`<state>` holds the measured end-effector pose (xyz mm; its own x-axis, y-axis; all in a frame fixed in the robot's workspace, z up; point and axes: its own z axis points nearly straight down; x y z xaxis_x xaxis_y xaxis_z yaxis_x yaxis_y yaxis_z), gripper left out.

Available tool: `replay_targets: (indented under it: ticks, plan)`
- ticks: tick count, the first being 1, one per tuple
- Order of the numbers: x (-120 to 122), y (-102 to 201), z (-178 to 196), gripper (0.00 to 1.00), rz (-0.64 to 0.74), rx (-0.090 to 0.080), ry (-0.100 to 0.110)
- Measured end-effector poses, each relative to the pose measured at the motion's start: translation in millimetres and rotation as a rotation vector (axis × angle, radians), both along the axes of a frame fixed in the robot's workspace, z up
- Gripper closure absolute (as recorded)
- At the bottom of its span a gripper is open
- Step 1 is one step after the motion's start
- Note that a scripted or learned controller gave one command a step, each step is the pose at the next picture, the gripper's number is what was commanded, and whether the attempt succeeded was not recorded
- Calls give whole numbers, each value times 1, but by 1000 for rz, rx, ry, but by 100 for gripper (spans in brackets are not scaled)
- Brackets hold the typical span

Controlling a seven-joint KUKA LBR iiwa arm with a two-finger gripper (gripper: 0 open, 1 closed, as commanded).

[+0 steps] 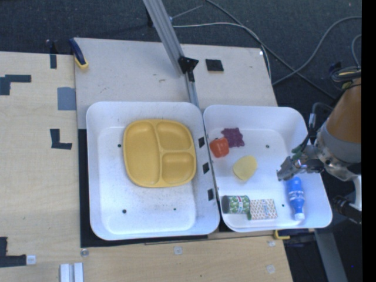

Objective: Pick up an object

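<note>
While no label reads clearly, the gripper [288,170] sits just above the blue bottle [296,197], its grip unclear.

Dark carpet [47,10], loose cables [235,22]

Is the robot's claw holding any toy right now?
It cannot be told. The claw sits just above the cap end of the blue plastic bottle, but no toy shows between it.
</note>
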<state>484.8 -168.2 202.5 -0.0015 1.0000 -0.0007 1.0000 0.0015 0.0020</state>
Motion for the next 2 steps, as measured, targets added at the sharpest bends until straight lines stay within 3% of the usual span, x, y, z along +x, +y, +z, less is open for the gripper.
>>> replay_targets:
  ticks: [2]
  plan:
    - [36,101,2,100,7,3,4]
